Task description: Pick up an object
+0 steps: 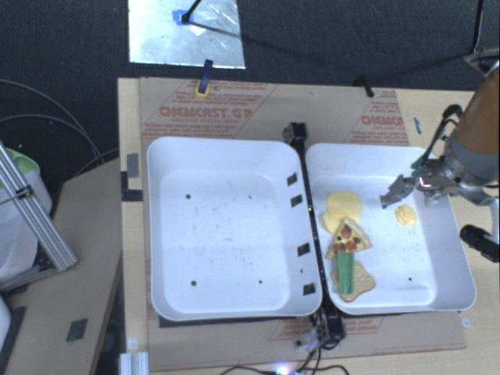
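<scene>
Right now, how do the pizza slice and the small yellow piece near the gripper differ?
The pizza slice is a multicoloured wedge with red and green; the yellow piece is plain, rounder and smaller. The slice lies among other toys at the bin's middle; the yellow piece lies alone, just below the gripper. Both rest in the right bin.

Even overhead light falling bright on both white bins (226,233), washing out their floors. Metal sheet (186,22) at top throwing pale glare. Dark carpet (55,37) staying dim. Soft shadows lying under bin rims and beneath gripper (400,191). Arm looking slightly blurred at right edge. Overall image soft, grainy.
</scene>
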`<state>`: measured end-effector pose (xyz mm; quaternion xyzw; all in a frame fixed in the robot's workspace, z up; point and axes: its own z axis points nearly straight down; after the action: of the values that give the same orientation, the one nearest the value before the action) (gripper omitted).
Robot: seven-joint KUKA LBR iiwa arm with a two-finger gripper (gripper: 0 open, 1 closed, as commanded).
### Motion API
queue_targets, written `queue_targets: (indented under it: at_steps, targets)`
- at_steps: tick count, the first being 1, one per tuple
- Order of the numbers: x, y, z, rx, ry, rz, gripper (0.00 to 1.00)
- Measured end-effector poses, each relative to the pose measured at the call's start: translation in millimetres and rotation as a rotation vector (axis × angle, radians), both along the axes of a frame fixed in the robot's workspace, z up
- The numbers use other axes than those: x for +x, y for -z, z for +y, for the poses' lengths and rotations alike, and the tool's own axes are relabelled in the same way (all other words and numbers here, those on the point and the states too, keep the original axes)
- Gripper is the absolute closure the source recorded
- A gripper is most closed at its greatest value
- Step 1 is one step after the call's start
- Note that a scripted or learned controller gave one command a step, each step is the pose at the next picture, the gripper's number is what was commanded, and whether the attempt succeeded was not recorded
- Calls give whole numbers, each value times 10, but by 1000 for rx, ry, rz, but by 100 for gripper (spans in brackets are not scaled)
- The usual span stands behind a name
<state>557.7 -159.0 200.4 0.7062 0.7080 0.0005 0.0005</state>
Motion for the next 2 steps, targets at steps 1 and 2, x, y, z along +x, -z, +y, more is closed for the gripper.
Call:
queue_targets:
  at_steps: [1, 2]
  targets:
    - [-571, 1193, 766, 4, -4, 1, 0]
    - [75, 1135, 609, -1, -3, -7, 0]
